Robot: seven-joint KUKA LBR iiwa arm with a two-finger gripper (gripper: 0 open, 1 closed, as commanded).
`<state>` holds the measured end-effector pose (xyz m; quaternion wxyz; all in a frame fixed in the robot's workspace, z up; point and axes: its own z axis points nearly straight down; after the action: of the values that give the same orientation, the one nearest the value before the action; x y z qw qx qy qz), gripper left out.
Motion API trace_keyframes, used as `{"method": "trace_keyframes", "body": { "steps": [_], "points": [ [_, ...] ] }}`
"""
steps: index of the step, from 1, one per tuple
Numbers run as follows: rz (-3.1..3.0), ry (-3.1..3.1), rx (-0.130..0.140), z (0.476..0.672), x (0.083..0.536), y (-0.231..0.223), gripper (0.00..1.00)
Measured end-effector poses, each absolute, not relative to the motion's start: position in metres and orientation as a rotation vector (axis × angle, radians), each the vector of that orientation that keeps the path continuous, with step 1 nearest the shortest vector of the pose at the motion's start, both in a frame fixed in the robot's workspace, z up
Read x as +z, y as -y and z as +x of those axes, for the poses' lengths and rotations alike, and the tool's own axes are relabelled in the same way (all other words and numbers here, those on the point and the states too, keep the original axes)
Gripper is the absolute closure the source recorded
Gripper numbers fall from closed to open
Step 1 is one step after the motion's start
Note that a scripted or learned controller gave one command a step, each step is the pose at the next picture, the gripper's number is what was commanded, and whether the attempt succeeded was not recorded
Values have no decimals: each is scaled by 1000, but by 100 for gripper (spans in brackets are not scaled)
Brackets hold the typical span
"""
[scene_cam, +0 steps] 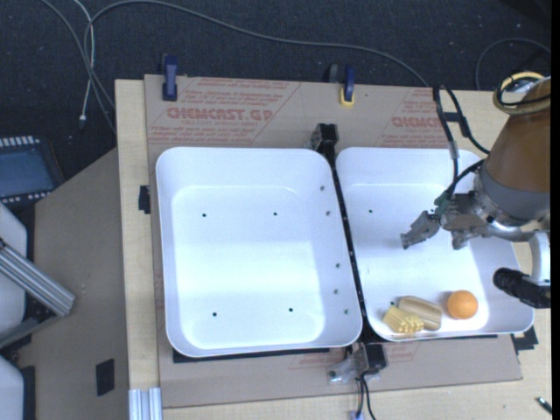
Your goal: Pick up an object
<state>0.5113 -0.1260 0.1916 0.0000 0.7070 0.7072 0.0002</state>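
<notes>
Two candidates for lifting, both untouched on the floor of the right-hand shallow white plastic bin (385, 178): small round orange ball (462, 304), near the bin's front edge, and just to its left a pale yellow-and-tan oblong item resembling a corn cob (414, 315), a knobbly yellow patch at its near end, exact make-up too small to tell. Ball and cob close together, seemingly not touching.

Nothing gripped so far. Two-finger pincer (436, 232) poised over the bare middle of the same bin, behind and slightly left of the two objects, dark fingers (418, 233) splayed apart with only white bin floor between them. Height above the floor not readable from this slanted overhead view.

Task judged to be at its start or in approach: no contact, no lift. Still ahead, by the look of it: shifting toward the front of the bin, lining up over one object, descending, closing, raising. Ball likely to roll off if nudged off-centre; cob lying flat, probably easier to straddle across its narrow width.

Left-hand shallow white plastic bin (175, 234) showing only a bare floor dotted with a few small dark holes. Both bins side by side, rims meeting along a dark central seam, resting on a brown printed cardboard sheet (219, 108) clamped by small blue clips (170, 75) to the pale wooden tabletop (136, 322). Grey arm with orange band (525, 156) entering from the right.
</notes>
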Motion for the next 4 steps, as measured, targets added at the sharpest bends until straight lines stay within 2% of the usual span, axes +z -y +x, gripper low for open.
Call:
{"method": "trace_keyframes", "body": {
  "steps": [2, 3, 4],
  "points": [
    [2225, -2223, -4, 499, 100, 132, 0],
    [2222, -2222, -1, 499, 87, 132, 0],
    [2221, -2221, 1, 500, 98, 132, 100]
  ]
}}
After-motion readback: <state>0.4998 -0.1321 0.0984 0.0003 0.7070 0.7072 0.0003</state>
